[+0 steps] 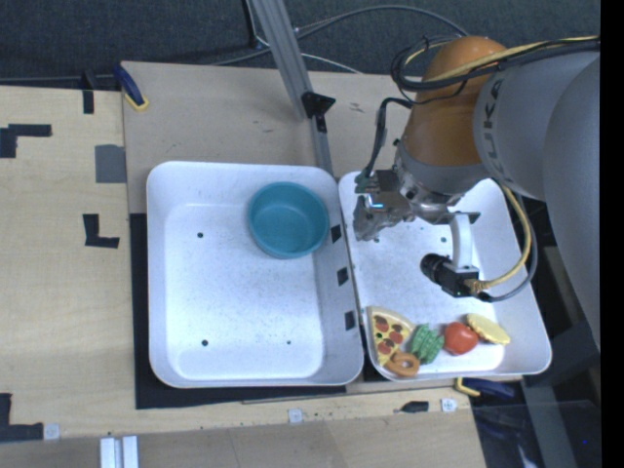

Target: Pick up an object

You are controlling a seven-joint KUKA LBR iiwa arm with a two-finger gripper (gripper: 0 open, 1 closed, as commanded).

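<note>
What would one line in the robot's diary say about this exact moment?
arm: over right bin | gripper: near its top left corner, holding nothing seen | toy food: along near edge | blue bowl: left bin

Arm reaches from right — end effector (370, 217) pointing down

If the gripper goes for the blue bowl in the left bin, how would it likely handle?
The blue bowl looks like rigid moulded plastic, so probably stiff and light. It sits upright on its base, so a push would likely slide it across the smooth left bin rather than roll it. Its thin, round rim may slip from the gripper.
</note>
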